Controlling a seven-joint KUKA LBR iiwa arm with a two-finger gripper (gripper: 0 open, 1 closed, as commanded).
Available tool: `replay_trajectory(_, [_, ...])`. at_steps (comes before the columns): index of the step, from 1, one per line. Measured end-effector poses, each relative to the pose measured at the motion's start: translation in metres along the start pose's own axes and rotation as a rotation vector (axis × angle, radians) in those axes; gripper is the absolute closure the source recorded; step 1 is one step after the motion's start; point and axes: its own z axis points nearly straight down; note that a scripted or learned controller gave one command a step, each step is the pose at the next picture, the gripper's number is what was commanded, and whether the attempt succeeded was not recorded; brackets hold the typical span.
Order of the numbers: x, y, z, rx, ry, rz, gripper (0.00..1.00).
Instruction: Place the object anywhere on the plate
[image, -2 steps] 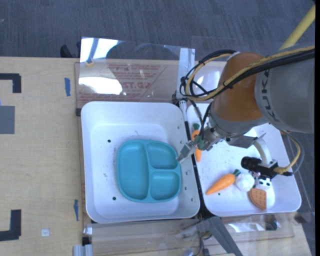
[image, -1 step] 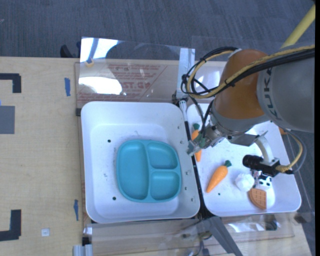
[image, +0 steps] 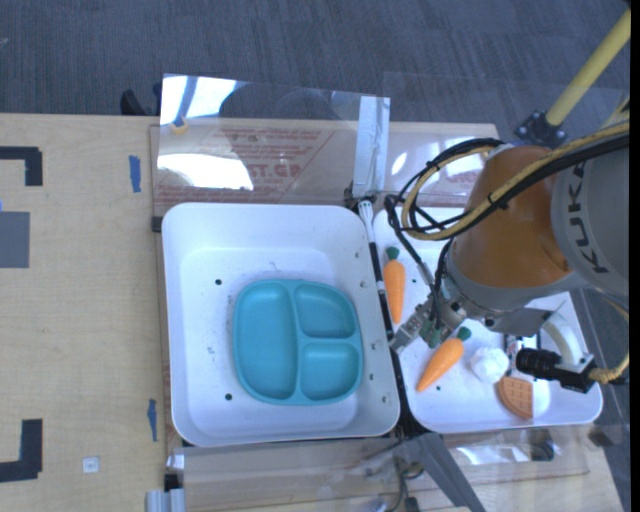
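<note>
While the arm is hanging over the right bin (image: 585, 405), its gripper (image: 432, 330) is hovering low between two toy carrots, one (image: 394, 288) lying along the divider and the other (image: 441, 362) just below the wrist, and from this angle I cannot tell whether it is clenched or released. Nothing is sitting on the teal divided plate (image: 297, 340) in the left bin (image: 190, 300), so the risk, I'm judging, is a carrot rolling off the tips and dropping short, with a waffle piece (image: 517, 396) and a white lump (image: 490, 363) crowding nearby.
</note>
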Motion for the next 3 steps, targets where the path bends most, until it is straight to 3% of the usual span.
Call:
replay_trajectory(1, [-0.057,-0.059,0.008,-0.001,-0.001,-0.244,1.0])
replay_trajectory(2, [-0.014,-0.025,-0.033,-0.007,-0.005,-0.237,1.0])
replay_trajectory(3, [0.015,-0.005,0.01,0.001,0.002,-0.286,1.0])
